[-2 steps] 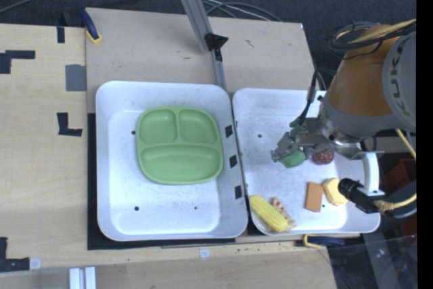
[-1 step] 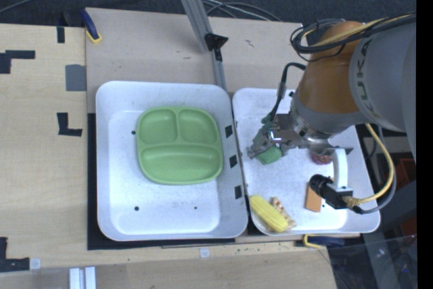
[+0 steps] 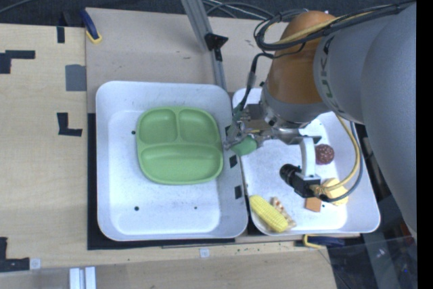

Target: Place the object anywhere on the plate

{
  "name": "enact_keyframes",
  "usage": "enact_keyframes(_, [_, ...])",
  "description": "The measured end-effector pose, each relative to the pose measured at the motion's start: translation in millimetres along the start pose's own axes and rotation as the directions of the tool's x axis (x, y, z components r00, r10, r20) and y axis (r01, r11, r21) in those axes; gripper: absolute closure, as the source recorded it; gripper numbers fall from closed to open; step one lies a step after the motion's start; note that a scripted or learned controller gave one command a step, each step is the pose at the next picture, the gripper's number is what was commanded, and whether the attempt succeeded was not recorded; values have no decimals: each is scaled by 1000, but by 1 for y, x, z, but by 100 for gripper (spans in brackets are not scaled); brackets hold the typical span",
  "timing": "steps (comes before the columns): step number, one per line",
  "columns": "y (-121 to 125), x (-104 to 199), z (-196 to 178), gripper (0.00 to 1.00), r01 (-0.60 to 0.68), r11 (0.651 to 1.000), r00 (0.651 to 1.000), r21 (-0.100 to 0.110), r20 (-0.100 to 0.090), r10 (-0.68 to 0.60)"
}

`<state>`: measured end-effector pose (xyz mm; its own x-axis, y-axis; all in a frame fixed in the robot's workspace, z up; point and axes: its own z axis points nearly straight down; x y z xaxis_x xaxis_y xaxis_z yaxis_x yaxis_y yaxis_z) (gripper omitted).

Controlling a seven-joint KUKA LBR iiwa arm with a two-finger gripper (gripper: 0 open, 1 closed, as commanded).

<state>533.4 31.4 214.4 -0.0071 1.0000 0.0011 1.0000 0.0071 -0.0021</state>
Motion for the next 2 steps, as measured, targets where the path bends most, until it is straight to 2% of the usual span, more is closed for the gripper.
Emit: enact_keyframes(2, [45,108,-20,100,1,1000,1000,-2,-1,-1])
